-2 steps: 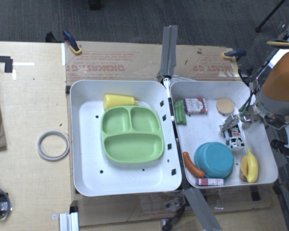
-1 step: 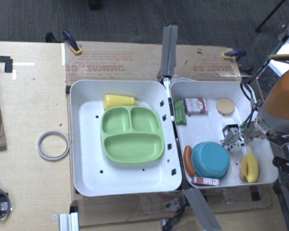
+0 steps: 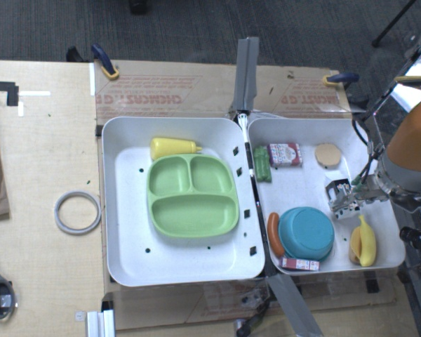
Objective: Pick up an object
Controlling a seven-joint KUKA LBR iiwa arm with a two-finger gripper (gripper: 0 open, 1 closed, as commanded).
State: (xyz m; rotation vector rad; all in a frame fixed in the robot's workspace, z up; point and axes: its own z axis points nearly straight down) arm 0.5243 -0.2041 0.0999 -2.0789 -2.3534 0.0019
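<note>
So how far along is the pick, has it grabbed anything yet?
Done: the arm has reached the right bin, with the gripper low between the blue bowl and banana. In hand: nothing visible between the fingers. Left: the grasp and lift. Every object lies in its bin.

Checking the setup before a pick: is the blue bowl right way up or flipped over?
Cannot tell for sure. The blue bowl in the right bin shows a smooth top with a rim-like ring.
</note>
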